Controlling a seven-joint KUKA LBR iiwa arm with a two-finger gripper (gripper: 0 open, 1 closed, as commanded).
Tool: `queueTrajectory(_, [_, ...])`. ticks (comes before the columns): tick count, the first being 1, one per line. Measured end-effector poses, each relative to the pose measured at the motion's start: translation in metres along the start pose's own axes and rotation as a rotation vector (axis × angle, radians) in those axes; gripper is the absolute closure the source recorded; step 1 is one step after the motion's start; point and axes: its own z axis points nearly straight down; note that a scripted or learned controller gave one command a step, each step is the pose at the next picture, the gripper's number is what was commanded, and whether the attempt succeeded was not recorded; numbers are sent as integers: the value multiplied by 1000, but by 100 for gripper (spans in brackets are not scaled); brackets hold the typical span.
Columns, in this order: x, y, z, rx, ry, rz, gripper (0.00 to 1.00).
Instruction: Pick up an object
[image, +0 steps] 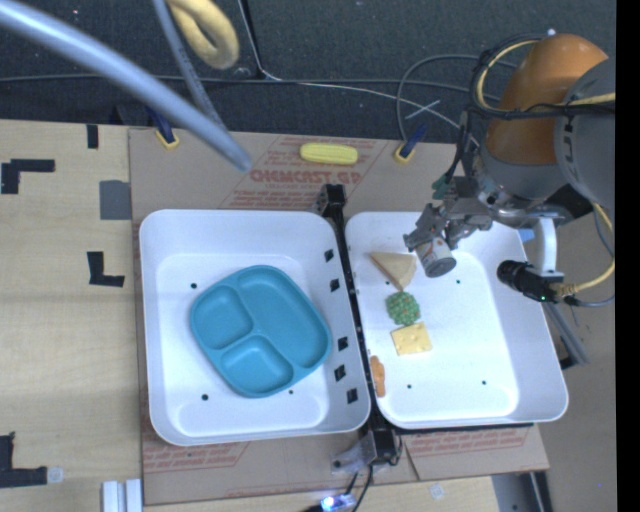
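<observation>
The right bin (500, 395) holds a pale wedge like cheese (396, 267), a green broccoli-like piece (403, 307), a yellow holed cheese square (411, 340) and a small orange piece (377, 374) at its left wall. My gripper (434, 250) hangs over the bin's upper middle, just right of the pale wedge and a little above it. Nothing shows between its fingers.
The left bin (165, 300) carries a blue divided plate (259, 329). A yellow banana-like object (328, 153) lies on the cardboard behind the bins. Cables trail from the arm (540, 110) at the upper right. A grey pole (130, 70) crosses the upper left.
</observation>
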Motion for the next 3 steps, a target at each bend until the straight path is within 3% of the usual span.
queueTrajectory(3, [173, 11, 17, 2, -1, 0, 100])
